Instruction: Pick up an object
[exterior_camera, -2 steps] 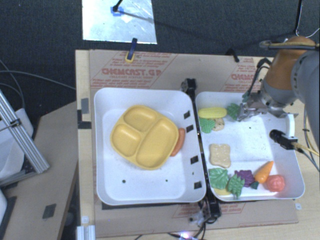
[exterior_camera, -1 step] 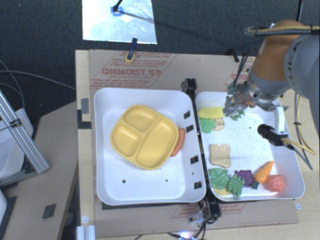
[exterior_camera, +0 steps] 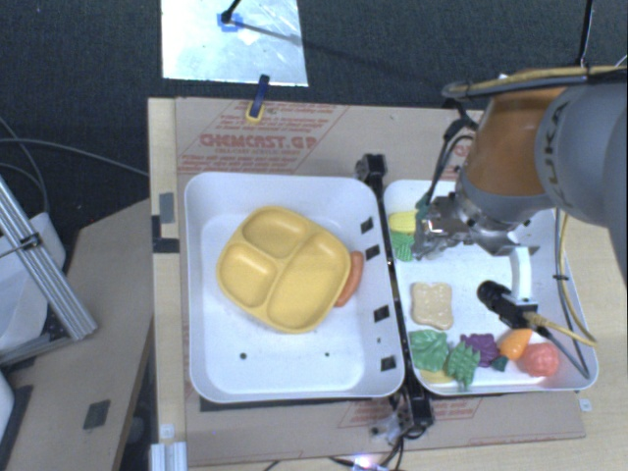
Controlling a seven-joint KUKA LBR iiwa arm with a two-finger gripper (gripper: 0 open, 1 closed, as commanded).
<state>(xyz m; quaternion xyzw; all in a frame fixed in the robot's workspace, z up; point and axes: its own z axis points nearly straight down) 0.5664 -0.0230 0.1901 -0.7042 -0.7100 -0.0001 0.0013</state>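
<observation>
- The hand [exterior_camera: 429, 232] hangs over the upper left part of the shallow white right-hand bin [exterior_camera: 491, 390], on the end of the grey arm with the orange band [exterior_camera: 510, 155] that reaches in from the right
- Whether the hand is apart or together cannot be told from this slant, and nothing can be seen clamped in it
- The nearest thing is the yellow toy corn cob with a green husk end [exterior_camera: 401, 224], which lies just beside the hand on its left, against the bin's left wall
- The pale tan toy slice of toast [exterior_camera: 432, 304] lies flat below the hand, apart from it
- Along the bin's near edge, well apart from the hand, lie two green leafy toy pieces [exterior_camera: 426, 345] [exterior_camera: 461, 363], touching each other, then one purple toy bunch of grapes [exterior_camera: 481, 344], one small orange toy piece [exterior_camera: 514, 341] and one pinkish-red round toy fruit [exterior_camera: 539, 360]
- That makes seven toys in the right-hand bin
- The shallow white left-hand bin [exterior_camera: 285, 371] holds one yellow plastic plate with three compartments [exterior_camera: 285, 268] and one orange curved toy piece [exterior_camera: 350, 278] touching the plate's right rim
- Both bins sit side by side on the pale tan surface [exterior_camera: 108, 292]
</observation>
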